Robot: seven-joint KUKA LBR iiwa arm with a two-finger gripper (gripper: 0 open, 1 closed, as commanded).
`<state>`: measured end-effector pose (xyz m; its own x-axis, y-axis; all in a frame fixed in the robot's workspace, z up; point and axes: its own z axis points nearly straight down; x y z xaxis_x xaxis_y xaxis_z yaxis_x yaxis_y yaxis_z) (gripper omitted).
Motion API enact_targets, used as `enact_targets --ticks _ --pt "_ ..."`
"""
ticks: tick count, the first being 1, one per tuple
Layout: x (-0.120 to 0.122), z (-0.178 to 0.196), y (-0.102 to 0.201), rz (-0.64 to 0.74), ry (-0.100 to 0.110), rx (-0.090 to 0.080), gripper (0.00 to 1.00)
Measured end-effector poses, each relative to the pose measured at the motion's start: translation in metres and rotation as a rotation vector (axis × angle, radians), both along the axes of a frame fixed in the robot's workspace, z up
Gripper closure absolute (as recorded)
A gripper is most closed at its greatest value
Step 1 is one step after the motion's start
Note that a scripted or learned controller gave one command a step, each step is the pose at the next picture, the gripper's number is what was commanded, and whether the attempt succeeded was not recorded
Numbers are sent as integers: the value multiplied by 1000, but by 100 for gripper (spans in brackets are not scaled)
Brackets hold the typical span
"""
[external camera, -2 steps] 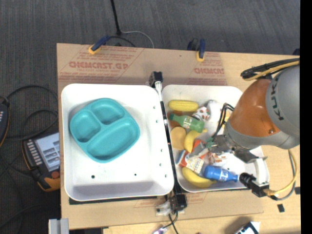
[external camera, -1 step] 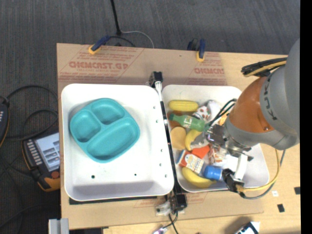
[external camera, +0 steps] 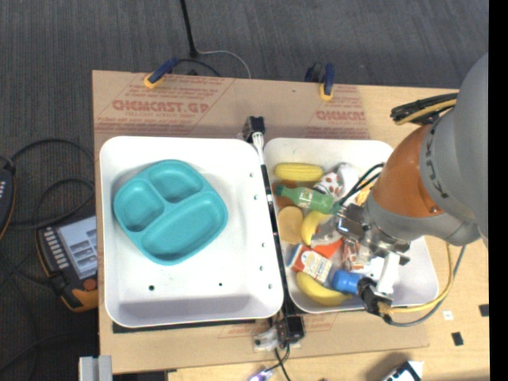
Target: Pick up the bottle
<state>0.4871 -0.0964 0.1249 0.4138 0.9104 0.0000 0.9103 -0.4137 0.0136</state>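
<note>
Camera view, fixed above the bench, records the following layout. Two shallow white bins sit side by side on a brown board. The left bin (external camera: 119,292) contains one teal divided plate (external camera: 170,209) with three compartments, lying flat in the far-left part of the bin.

The right bin (external camera: 425,280) contains a cluster of small items. The bottle (external camera: 305,198) is green with an orange cap; it lies on its side in the far-left part of this bin, cap end toward the left wall. A yellow corn-like piece (external camera: 298,171) lies just beyond it on the far side. A round orange-yellow piece (external camera: 290,224) lies just near of the bottle. A red and white carton (external camera: 315,263) lies further toward the near edge, with a banana (external camera: 317,290) at the near wall and a blue item (external camera: 346,281) touching the banana's right end.

The arm (external camera: 413,185) enters from the right and covers the right half of this bin. The gripper (external camera: 355,236) is positioned low over the item cluster, to the right and near side of the bottle and apart from it. Finger spacing cannot be determined, since the wrist body and cables block that area. Nothing is visibly held between the fingers.
</note>
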Motion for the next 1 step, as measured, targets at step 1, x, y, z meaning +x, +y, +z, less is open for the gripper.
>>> enact_targets --ticks 1 --pt "0 -8 -6 36 -1 2 0"
